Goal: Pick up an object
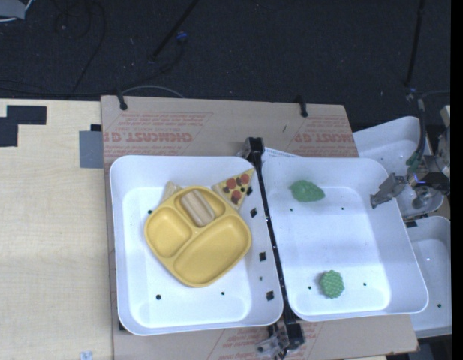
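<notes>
Yellow tray [199, 244] and pizza slice [236, 187] share left bin [133, 276].

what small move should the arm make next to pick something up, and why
Probably move left over the right bin toward the green leafy piece. The gripper sits at that bin's right rim with nothing seen in it, and this piece lies nearest, alone on bare white floor. The bumpy green piece lies farther, near the front wall.
</notes>
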